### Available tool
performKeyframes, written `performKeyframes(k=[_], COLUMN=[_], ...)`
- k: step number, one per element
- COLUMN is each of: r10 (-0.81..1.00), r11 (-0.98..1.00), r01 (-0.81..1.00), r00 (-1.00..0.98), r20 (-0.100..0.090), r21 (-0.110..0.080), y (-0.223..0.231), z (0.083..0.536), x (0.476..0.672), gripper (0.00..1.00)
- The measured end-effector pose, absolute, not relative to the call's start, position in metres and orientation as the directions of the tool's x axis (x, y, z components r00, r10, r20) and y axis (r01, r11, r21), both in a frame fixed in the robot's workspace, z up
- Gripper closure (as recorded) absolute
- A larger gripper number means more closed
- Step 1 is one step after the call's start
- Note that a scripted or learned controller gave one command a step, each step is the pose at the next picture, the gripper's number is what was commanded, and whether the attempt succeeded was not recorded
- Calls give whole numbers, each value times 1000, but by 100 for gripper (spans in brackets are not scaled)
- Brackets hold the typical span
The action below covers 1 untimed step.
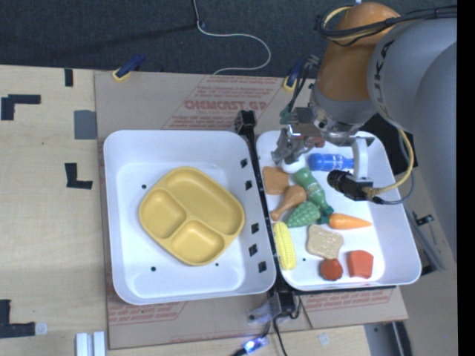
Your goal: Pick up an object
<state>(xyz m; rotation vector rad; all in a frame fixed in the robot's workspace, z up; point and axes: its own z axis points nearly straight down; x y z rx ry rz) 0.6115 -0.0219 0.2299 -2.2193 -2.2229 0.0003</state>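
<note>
pincer (286, 150) seemingly just above orange toy (274, 179)

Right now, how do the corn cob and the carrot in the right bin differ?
The corn cob is yellow and lies lengthwise by the right bin's left wall; the carrot is orange, lying crosswise toward the right wall. The corn cob looks blunt and thicker, the carrot tapers to a point. Both lie flat, untouched.

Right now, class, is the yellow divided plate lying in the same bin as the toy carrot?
No: the yellow divided plate lies in the left bin, while the toy carrot lies in the right bin among other toy foods.
</note>
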Motion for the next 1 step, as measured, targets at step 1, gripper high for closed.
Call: performKeyframes(k=[1], r10=[1000], r11=[3], r01=[1000], r00=[-3], r20=[1], r21=[-3], y=[-12], z=[233], x=[603], gripper=[100])
